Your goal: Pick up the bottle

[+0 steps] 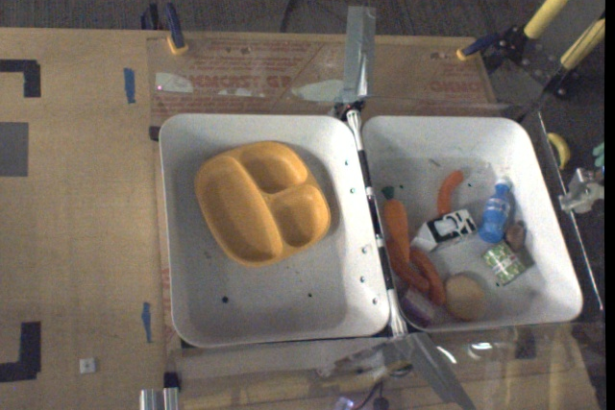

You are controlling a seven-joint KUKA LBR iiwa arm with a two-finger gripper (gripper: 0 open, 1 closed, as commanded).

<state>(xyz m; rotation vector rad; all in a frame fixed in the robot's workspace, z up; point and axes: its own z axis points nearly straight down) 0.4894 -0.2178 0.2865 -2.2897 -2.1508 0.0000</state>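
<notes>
Left bin (pixel 183 302): yellow divided plastic plate (pixel 261 202). Right bin (pixel 538 149): orange carrots (pixel 397 230), a black-and-white carton (pixel 450 227), then the small blue plastic bottle (pixel 495 212), lying with its long axis running up the view, cap towards the far wall. The pale part at the right rim, apparently the gripper (pixel 582 189), has the bottle near on its left; whether it is open or closed cannot be told.

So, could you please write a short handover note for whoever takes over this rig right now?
Gripper: its state can't be told from the camera view.
Bottle: small blue one, lying in the right bin toward its right side, beside the black-and-white carton.
Also there: carrots, a potato, a green packet.
Left bin: holds the yellow divided plate.
Done: nothing yet.
Left: grasp and lift the bottle.
</notes>
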